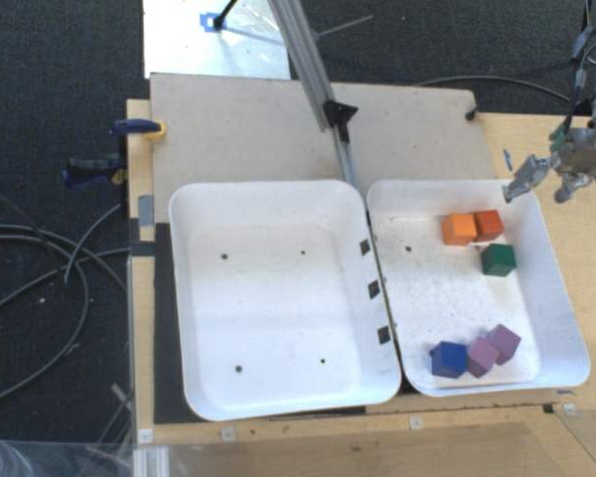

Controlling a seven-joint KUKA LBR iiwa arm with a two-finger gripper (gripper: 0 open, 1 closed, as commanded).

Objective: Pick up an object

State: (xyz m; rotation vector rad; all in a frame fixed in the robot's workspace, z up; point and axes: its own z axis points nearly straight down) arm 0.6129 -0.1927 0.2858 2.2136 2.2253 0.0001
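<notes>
Tool of mine hung open and empty over the right bin rim, orange cube, red cube, green cube nearby.

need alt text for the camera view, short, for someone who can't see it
A robot gripper, fingers open and holding nothing, hovers over the far right edge of the right white bin, which holds orange, red, green, blue and two purple blocks. A left white bin sits beside it.
</notes>
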